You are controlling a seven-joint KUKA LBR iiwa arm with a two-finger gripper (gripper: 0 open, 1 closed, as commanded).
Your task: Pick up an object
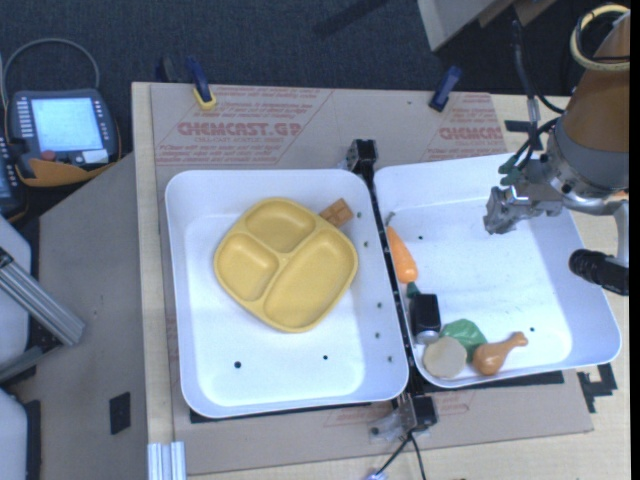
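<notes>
Nearest, right bin's [590,343] near-left corner: brown plastic drumstick [497,352], green toy [466,331], pale disc [445,358] | gripper [507,211] far-right above bin, jaw state unclear, holding nothing visible | step: approach | next: travel near-left, descend.

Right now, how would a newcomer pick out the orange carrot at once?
Look in the right bin, along its left wall beside the divider. The carrot lies there above the black block: a slim, bright orange taper, unlike the brownish drumstick by the bin's front edge.
</notes>
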